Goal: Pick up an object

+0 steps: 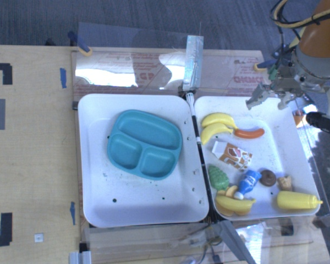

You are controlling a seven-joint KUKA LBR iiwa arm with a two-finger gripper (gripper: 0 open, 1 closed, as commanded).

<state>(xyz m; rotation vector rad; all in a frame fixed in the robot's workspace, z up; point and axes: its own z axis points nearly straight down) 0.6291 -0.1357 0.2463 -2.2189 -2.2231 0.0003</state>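
Hot dog (248, 132) lies lengthwise left-right, below the jaws.

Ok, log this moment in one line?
gripper: above right bin's far edge, holding nothing | toys: in right bin | blue tray: left bin

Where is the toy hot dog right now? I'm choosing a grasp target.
In the camera view, the hot dog lies in the right bin, near its far side, just right of the bananas and above the small carton.
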